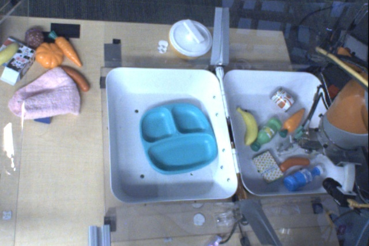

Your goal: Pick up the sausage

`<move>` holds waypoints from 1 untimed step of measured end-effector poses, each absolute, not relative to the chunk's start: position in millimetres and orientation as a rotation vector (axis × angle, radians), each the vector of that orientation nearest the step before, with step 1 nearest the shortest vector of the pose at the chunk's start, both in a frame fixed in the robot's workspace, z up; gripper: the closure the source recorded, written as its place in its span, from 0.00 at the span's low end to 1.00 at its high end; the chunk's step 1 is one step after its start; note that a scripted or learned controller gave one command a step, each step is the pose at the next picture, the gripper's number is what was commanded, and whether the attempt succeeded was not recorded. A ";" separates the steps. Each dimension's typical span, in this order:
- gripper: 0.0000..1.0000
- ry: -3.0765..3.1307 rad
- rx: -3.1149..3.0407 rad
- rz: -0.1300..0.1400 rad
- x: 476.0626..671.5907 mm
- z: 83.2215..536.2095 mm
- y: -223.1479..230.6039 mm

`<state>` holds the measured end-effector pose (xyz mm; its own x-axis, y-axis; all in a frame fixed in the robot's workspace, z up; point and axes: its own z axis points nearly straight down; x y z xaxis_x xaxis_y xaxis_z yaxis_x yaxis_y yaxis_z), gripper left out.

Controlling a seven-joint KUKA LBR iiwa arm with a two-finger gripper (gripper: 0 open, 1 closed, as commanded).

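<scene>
Single fixed overhead camera, slanted down over both bins (115,124).

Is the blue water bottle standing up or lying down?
Lying down. The blue bottle rests on its side on the right bin floor, just below the sausage, its whole length visible from above.

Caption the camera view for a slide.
Gripper poised just above the sausage in the right bin, beside blue bottle and banana.
</scene>
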<state>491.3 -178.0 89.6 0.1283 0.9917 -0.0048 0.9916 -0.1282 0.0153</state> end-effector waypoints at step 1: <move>0.00 2.125 2.292 0.010 491.2 89.8 -161.9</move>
<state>491.2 -161.9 89.8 0.0756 0.9971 -0.0066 0.9970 -0.0754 0.0163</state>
